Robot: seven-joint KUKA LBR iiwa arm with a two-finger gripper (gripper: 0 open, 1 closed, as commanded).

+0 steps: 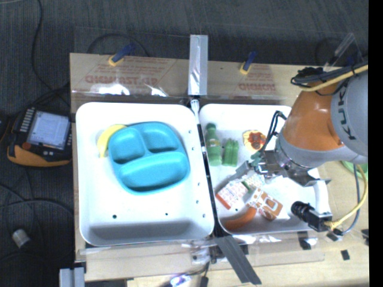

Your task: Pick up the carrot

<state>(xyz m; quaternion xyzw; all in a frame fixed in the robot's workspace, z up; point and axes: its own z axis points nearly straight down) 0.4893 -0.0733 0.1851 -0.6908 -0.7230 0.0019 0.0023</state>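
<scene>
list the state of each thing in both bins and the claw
blue tray: upright, lying in the left bin
banana: partly tucked under the tray's edge
green items: lying in the right bin, near the divider
carrot: lying at the right bin's front edge, not held
claw: low over the right bin, above the clutter

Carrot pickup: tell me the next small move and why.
Probably shift the gripper toward the near wall of the right bin and lower it. The carrot lies against that wall, partly under the orange-and-white packets, and the gripper hangs above the packets, short of it.
</scene>
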